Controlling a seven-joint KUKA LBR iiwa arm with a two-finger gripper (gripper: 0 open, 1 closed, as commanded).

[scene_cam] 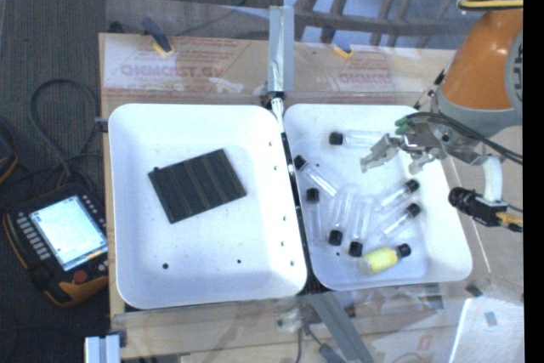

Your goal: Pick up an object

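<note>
While hovering above the right bin's [459, 263] upper part, hand [380, 150] spread, gripping nothing. Below and beside it, clear vials [361, 212] with black caps scattered across that bin's floor, yellow object [380, 260] near the front wall. Over in the left bin [127, 276], dark ribbed slab [197, 184] lying flat.

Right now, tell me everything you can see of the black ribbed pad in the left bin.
The pad is a flat, dark rectangle, near black, with parallel grooves running along its longer side; it looks like rubber or plastic. It lies flat on the floor of the left bin, turned at a slant to the bin's walls, a little left of the middle and toward the far side. It touches the bin floor alone; the vials are all in the other bin.
</note>
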